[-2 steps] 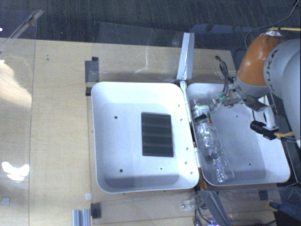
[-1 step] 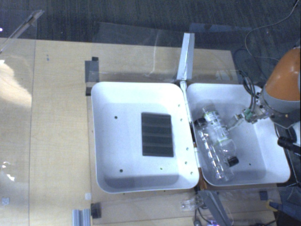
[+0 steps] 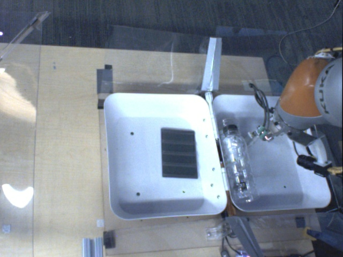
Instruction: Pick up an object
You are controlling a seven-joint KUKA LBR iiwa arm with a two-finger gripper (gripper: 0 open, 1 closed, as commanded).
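No writing can be read anywhere — the bottle (image 3: 236,162) is clear plastic and any label on it is too blurred to tell.

Two white bins sit side by side on the wooden bench (image 3: 59,159). The left bin (image 3: 120,197) holds a dark, ribbed rectangular pad (image 3: 179,152), lying flat near its middle, well apart from every wall. The right bin (image 3: 316,197) holds the bottle, which lies on its side along the bin's left wall, its cap end toward the far side and its base toward the near side. The rest of that bin's floor is bare white.

The arm (image 3: 311,90) reaches in from the right over the far right part of the right bin, its orange band showing above the wrist. The gripper (image 3: 266,133) hangs over the bin's far half, just right of the bottle's cap end and apart from it — nothing shows between its fingers, and I cannot tell whether the jaws are open or closed. Black cables (image 3: 261,99) loop beside the wrist.

A clear sheet (image 3: 21,143) covers the bench's left side, catching bright glare.
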